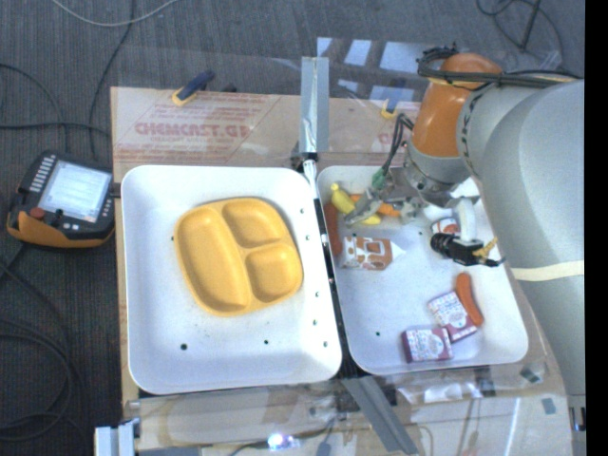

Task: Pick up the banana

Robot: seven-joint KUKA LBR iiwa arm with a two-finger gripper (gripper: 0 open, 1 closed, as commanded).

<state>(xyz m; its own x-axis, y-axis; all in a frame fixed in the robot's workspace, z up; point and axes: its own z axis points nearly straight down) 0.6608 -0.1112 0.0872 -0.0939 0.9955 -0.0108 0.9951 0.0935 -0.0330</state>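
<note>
Since the banana (pixel 339 199) at 11 o'clock in the right bin (pixel 432 351) is light, soft and curved, you'd pinch mid-body gently; gripper (pixel 366 209) beside it, grip state untellable.

We see a robotics lab or test cell. A grey industrial arm (pixel 532 160) with an orange band reaches over a bench (pixel 218 126) of bare board carrying two white bins (pixel 142 350). On the dark carpet at left lies a handheld control pendant (pixel 62 199), and loose cables (pixel 104 8) trail across the floor at the far side.
</note>
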